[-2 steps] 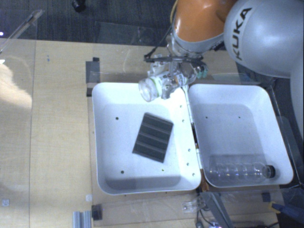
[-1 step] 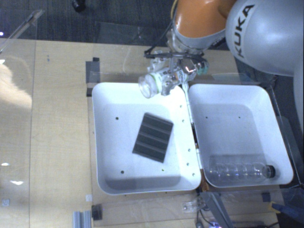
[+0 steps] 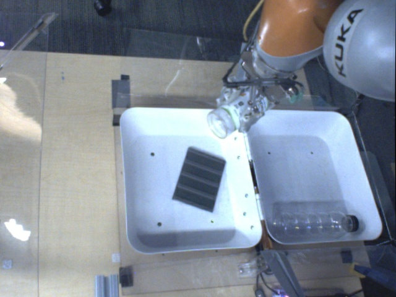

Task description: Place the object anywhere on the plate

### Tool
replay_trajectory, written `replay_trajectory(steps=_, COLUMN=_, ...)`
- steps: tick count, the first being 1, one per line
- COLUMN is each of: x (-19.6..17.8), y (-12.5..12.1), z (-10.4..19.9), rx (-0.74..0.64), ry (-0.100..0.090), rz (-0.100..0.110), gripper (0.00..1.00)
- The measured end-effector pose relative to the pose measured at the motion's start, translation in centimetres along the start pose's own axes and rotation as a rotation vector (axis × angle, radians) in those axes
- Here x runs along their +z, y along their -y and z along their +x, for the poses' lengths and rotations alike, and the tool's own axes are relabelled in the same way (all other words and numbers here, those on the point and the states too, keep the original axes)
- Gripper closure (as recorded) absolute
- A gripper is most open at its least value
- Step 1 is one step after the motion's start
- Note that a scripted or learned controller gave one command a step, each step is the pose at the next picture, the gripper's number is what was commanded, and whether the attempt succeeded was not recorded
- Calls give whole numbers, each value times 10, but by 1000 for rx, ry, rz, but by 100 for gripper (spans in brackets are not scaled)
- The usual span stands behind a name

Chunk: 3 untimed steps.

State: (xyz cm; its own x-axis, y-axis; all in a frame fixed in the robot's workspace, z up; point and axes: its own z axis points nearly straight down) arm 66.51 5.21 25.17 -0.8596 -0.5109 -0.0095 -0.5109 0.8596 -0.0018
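the small clear cup [image 3: 221, 121] sits at the tip of the gripper [image 3: 242, 111], tilted on its side with its open mouth turned toward the lower left, up over the top right corner of the left bin [image 3: 133, 166]; it looks held at the fingers, though the exact contact is too small to make out; the dark ribbed plate [image 3: 199, 179] lies flat below and to the left of the gripper, in the middle of the left bin, well apart from the cup; the right bin [image 3: 362, 166] lies below and to the right of the gripper, and a clear plastic bottle [image 3: 312, 221] with a dark cap rests on its side along that bin's near wall, far from the gripper; directly above the gripper rises the orange band [image 3: 291, 17] of the grey arm [image 3: 365, 36]; both bins rest on a pale wooden bench [image 3: 68, 166].
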Motion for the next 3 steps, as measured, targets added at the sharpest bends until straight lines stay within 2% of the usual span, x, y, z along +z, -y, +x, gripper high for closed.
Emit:
replay_trajectory(steps=1, x=11, y=-56, z=11, rx=-46, ry=-1, rz=-2, gripper=100)
replay_trajectory(steps=2, x=32, y=-75, z=-49, rx=-53, ry=1, rz=-3, gripper=100)
replay_trajectory(steps=3, x=19, y=22, z=20, rx=-391, ry=0, rz=0, gripper=100)
